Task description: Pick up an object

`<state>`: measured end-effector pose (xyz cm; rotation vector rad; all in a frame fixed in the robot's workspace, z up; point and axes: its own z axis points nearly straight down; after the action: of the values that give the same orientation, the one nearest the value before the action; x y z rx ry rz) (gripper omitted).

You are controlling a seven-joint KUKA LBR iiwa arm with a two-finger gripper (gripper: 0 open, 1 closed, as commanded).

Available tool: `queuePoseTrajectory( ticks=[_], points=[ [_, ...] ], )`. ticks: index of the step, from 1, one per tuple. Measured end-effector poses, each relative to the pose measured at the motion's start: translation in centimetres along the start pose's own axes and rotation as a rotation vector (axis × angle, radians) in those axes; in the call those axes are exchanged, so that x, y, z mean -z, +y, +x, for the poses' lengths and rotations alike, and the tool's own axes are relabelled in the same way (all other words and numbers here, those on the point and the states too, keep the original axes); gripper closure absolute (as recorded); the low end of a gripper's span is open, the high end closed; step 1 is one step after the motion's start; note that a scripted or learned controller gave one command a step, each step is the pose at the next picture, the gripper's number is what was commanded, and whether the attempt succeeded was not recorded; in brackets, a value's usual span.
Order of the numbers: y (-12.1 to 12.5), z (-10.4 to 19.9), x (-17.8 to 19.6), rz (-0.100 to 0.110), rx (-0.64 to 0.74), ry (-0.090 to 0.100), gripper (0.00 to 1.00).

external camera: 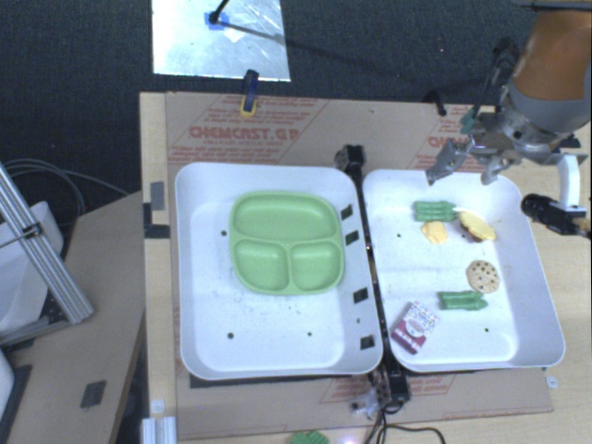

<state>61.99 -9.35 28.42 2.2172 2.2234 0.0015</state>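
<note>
White right bin [532, 276], the landmark for this entry, holds six small items: a green pod [434, 211] near its far edge; a yellow piece [435, 232] just beside and nearer than that pod; a banana-like piece [476, 227] with a dark tip, further toward the arm's side; a round cookie [482, 276] about mid-bin; a second green pod [461, 300] just nearer than the cookie; a red-and-white packet [416, 326] at the near corner by the dividing wall. Left bin [194, 266], adjoining: one green divided plate [284, 242]. Gripper [472, 166]: above the right bin's far edge, fingers apart, nothing between them. Nearest candidate: the far green pod, lying just nearer the camera than the fingertips and a little toward the divider; it appears apart from them, though height above the bin floor is hard to judge from this slant. Handling note for the step in hand, the approach: choose one item, centre the open fingers over it, align the gap across the pod's short width, and descend straight. Risk: the yellow piece sits close enough to be nudged or caught. Cookie lies flat and probably offers little purchase.
</note>
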Motion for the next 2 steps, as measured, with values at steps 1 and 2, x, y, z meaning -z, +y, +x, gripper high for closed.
queuePoseTrajectory(
  ticks=[1, 2],
  points=[
    [2.7, -6.7, -11.6, 0.004, -0.005, -0.001, 0.0],
    [3.1, -11.6, -20.2, -0.004, -0.007, 0.001, 0.0]
  ],
)
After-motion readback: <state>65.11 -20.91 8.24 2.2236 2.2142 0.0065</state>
